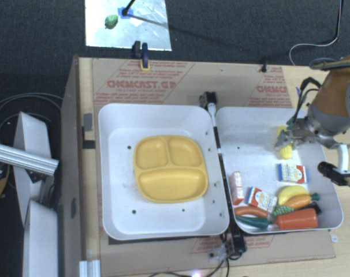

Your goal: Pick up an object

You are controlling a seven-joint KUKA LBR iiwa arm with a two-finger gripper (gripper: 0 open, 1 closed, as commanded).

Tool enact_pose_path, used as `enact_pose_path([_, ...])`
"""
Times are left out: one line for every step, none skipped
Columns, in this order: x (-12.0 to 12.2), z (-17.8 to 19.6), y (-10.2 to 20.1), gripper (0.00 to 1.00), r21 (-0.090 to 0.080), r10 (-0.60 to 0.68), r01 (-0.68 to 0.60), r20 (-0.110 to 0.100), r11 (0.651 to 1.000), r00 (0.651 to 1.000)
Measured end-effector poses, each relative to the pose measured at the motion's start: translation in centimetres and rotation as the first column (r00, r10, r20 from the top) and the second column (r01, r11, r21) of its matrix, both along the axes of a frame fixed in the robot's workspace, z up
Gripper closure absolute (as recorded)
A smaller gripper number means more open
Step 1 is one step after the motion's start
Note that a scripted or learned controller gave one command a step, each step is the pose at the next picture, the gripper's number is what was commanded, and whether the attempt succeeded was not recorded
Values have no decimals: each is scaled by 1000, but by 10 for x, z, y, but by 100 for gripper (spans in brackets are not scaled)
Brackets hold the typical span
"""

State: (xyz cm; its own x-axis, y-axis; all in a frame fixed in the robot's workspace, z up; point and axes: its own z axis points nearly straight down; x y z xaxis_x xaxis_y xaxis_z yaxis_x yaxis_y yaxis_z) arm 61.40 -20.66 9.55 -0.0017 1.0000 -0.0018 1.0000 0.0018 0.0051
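The gripper (286, 142) hangs low in the right bin (253, 126), at a small yellow piece (286, 152) near the bin's far right side. Whether it is released or clenched on that piece I cannot tell; the view is too coarse. The piece looks like a light, stiff plastic toy, probably smooth and apt to slip, so taking it across its narrow middle seems best.

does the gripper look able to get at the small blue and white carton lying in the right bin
Probably yes. The small blue and white carton lies flat on bare floor of the right white bin, apart from the toy pile, with nothing over it, just below the gripper, which hangs over a small yellow piece.
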Motion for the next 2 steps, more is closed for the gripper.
enact_pose_path([-48,57,61,100,2,2,-2,-3,1000,1000])
enact_pose_path([-73,89,134,100,3,2,-2,-4,1000,1000])
